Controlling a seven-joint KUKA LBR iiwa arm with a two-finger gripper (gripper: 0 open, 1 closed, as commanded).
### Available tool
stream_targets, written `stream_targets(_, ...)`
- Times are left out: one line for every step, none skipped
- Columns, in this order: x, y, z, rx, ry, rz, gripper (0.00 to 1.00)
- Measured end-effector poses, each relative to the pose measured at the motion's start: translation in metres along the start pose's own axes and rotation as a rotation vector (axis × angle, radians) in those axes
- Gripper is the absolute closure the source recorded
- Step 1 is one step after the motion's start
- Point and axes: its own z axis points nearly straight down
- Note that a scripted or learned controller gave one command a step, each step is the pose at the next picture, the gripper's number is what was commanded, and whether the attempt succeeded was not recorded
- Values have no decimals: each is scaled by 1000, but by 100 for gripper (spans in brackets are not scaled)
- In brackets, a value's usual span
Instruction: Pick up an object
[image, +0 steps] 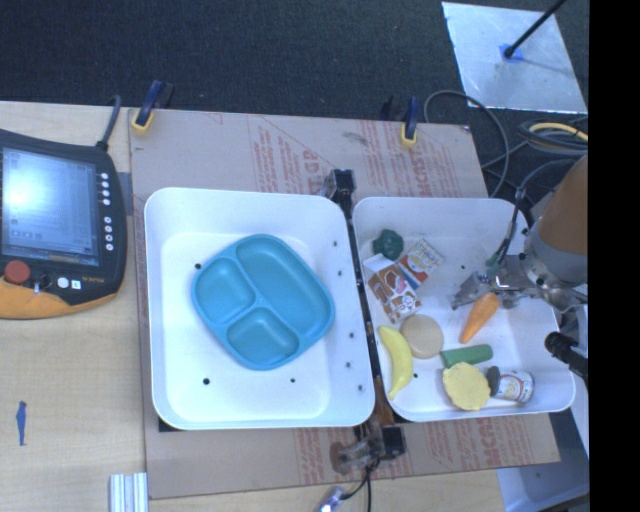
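Observation:
An orange carrot (478, 318) lies tilted in the right bin (450, 215), its thick upper end right under my gripper (488, 290). The gripper hangs low over the bin's right side, on the grey arm that comes in from the right. Around the carrot lie a beige round piece (422, 335), a banana (397, 360), a green pickle-like piece (466, 354), a yellow round piece (464, 386) and a small can (510, 385). I cannot make out whether the carrot's tip is gripped or merely touched.
Further back in the right bin are a dark green piece (388, 242) and two snack packets (405, 278). The left bin (170, 380) holds a blue divided plate (262, 300). A control pendant (55, 225) lies on the bench at far left.

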Motion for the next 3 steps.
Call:
stream_targets(41,-32,0,0,1,-1,0)
stream_targets(39,-32,-9,4,-1,-6,100)
stream_targets(69,-36,-25,1,2,-2,100)
